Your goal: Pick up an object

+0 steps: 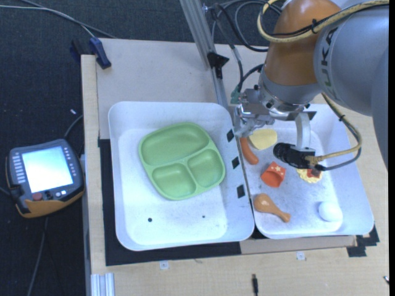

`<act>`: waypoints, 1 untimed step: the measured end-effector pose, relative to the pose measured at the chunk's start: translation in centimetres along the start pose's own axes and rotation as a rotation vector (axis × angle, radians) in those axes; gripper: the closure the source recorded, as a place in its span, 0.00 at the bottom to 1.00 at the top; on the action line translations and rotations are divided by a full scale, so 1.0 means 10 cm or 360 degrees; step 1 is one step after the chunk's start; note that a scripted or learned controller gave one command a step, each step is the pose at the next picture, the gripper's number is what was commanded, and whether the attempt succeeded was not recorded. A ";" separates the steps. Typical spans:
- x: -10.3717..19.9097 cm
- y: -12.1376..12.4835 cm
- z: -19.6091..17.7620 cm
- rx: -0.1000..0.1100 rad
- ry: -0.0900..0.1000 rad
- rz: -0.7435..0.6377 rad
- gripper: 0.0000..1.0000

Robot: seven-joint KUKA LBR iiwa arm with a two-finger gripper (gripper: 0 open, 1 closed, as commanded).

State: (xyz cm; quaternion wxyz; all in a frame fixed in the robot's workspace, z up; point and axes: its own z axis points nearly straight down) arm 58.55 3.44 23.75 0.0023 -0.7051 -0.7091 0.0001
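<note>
Pale yellow toy just under the gripper, whose opening cannot be told.

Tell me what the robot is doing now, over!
Pincer low in right bin, above yellow toy. Nothing seen held. Sausage close beside it.

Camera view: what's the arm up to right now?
The KUKA arm has reached over the right bin, its claw low near the yellow piece and the orange sausage. Nothing visibly gripped. A red block, drumstick and white egg lie loose. The green divided plate sits in the left bin.
</note>
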 end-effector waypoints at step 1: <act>0.52 -0.19 0.15 0.0003 -0.0002 0.0002 1.00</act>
